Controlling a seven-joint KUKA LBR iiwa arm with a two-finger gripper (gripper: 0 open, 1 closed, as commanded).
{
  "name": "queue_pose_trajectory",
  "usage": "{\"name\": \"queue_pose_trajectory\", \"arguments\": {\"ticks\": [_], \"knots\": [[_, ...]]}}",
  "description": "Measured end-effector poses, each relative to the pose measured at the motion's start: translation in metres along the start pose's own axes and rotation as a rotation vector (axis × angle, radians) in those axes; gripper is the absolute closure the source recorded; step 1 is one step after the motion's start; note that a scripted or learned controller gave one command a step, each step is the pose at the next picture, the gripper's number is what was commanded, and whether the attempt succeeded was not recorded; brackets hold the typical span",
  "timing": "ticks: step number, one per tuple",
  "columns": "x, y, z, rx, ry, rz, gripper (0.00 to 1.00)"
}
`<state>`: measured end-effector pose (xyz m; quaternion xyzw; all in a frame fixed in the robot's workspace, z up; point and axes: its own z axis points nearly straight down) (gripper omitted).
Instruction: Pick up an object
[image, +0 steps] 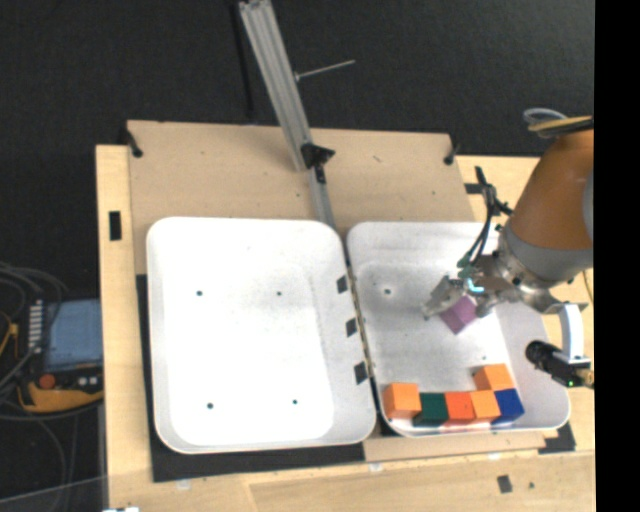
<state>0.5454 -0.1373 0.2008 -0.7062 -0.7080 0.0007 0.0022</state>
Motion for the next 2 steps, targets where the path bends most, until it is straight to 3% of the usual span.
{"name": "queue_pose_trajectory", "arguments": {"ticks": [1, 2], "knots": [[-0.001, 0.001, -0.002, -0.006, -0.001, 0.002, 0.00], [0.002, 0.001, 0.060, 0.002, -0.003, 0.006, 0.00]]}}
